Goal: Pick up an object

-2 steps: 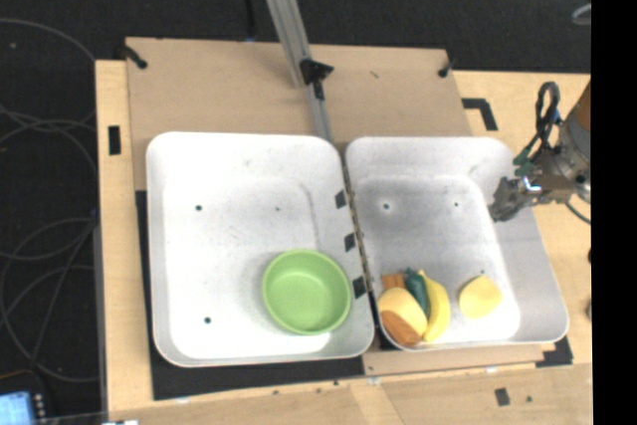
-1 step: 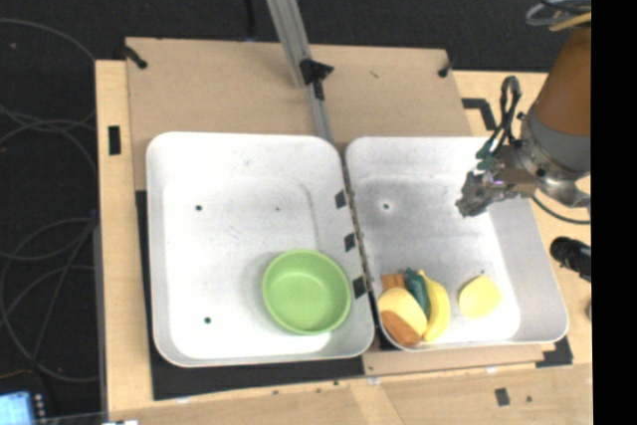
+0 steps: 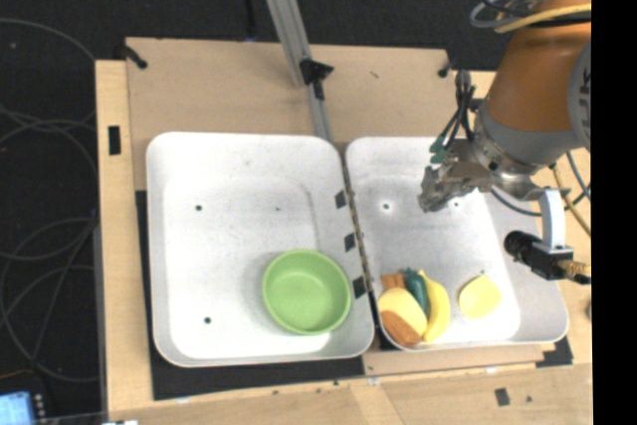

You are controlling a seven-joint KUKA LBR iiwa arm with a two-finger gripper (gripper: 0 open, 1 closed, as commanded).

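The gripper is hovering over the right bin, fingers' state unclear and nothing seen between them; the lemon near the front edge is awaiting a descent

We take this for a robotics lab: a plywood counter bearing two white bins, loose cables trailing across dark floor at left, and a metal mounting pole.
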